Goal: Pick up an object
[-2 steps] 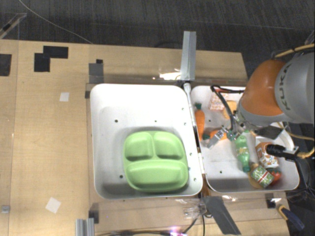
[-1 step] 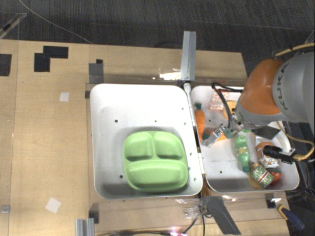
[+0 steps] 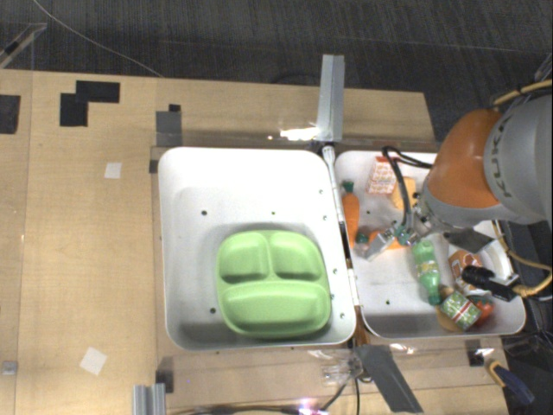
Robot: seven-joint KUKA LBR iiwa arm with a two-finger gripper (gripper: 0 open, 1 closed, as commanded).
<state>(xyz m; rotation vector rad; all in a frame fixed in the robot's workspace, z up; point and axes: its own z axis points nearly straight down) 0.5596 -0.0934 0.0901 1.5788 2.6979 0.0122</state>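
While the wooden bench (image 3: 78, 258) bears 2 white bins over dark carpet (image 3: 216, 15), the gripper (image 3: 393, 236) hangs low in the right bin (image 3: 389, 314) among a carrot (image 3: 351, 214) and green bottle (image 3: 425, 271); a green divided tray (image 3: 272, 284) fills the left bin (image 3: 186, 223)

1. The arm (image 3: 510, 158) reaches in from the right edge of the camera view, over the right-hand bin (image 3: 380, 322).
2. Its grey upper body sits near the bin's far right corner, with the orange band (image 3: 462, 167) just below it toward the wrist.
3. The gripper (image 3: 399, 232) points down and leftward, low over the middle of the right-hand bin, nearer its left wall.
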